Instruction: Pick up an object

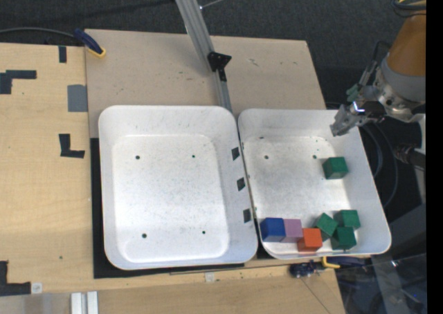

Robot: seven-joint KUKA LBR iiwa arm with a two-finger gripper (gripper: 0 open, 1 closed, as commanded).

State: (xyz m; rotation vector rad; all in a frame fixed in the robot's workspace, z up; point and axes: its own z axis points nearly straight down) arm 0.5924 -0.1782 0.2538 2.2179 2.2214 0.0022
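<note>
Plywood bench (173,57), two white bins side by side on it. Your gripper (344,120) hangs over the right bin (291,167) at its 1 o'clock corner, and you can't tell from this angle how it is set — nothing is seen in it. A lone green block (335,167) sits just below at about 3 o'clock, well apart from the others. The blue (273,229), purple (293,229), orange (311,238) and three more green cubes (340,227) crowd the 5 o'clock corner — awkward to reach, so the lone block looks your easier pick. The left bin (166,188) lies at 9 o'clock.
</note>
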